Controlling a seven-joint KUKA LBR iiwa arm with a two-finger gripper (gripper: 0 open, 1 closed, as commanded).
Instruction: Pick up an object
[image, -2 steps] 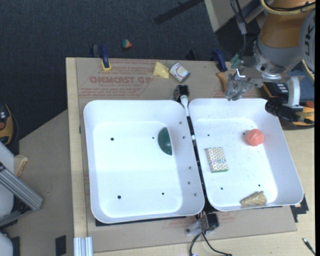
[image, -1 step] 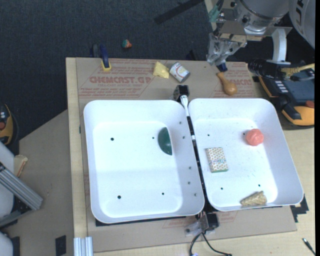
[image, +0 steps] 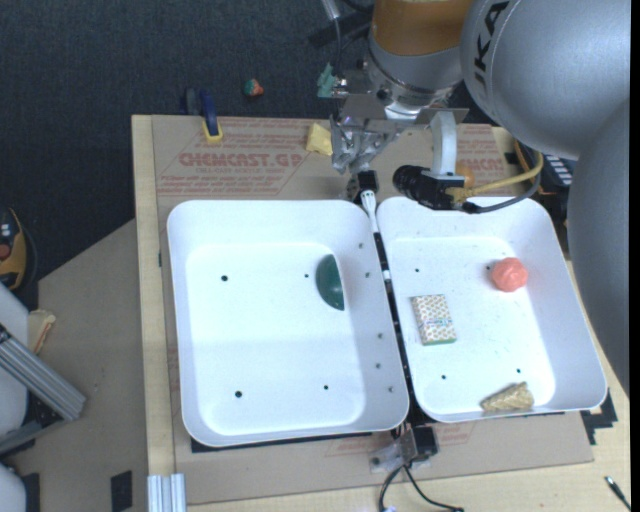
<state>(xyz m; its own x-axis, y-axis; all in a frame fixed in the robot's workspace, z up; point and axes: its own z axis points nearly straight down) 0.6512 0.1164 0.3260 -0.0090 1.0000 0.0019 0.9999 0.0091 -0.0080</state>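
Camera view: fixed overhead, slanted, over bench w/ two white bins side by side.
Arm: grey KUKA arm (image: 560, 70) enters from right/top, orange band (image: 420, 22) above wrist.
Gripper: gripper (image: 352, 158) sits beyond the far rim of the bins, above the brown board (image: 240, 155), roughly in line w/ the seam between bins. Finger state: can't tell, metal parts too cluttered. Nothing visible between them.
Left bin: left bin (image: 200, 300) holds one dark green rounded object (image: 331, 281), near its right wall, far half.
Right bin: right bin (image: 560, 300) holds three items, well apart from each other.
Pink ball: pink-orange ball (image: 508, 274) toward far right side.
Speckled block: small rectangular speckled block (image: 433, 319), prob. a sponge, about mid-bin on its left side.
Tan piece: tan crumbly wedge (image: 507, 399) by the near rim.
Off-bench: blue clamp (image: 208, 113) at board's far left edge; small coloured bit (image: 254, 88) on dark floor beyond.
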